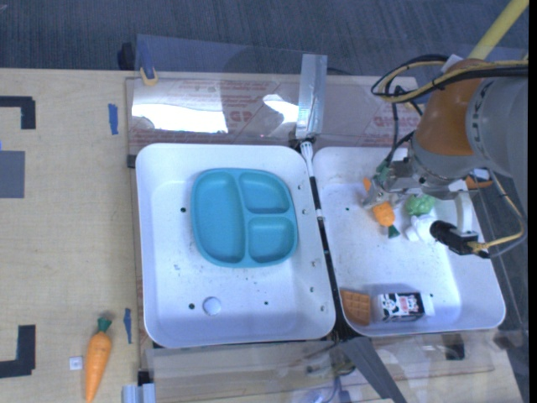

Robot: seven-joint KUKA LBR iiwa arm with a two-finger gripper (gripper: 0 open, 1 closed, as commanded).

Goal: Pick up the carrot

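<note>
The arm is reaching into the right bin (pixel 478 305) with its tool (pixel 388 193) poised over an orange piece (pixel 384 214); whether it is gripping, I cannot tell.

Carrot (pixel 97 355) on bench (pixel 59 225) (outside bins (pixel 168 309))

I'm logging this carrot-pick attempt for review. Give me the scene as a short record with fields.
arm: reaches in from the right, over the right bin
gripper: low over the right bin's upper part, beside a small orange item
left bin: holds a blue divided plate
right bin contents: green and white pieces, a waffle, a small black-and-white carton
carrot: on the bench outside the bins, lower left, untouched
</note>
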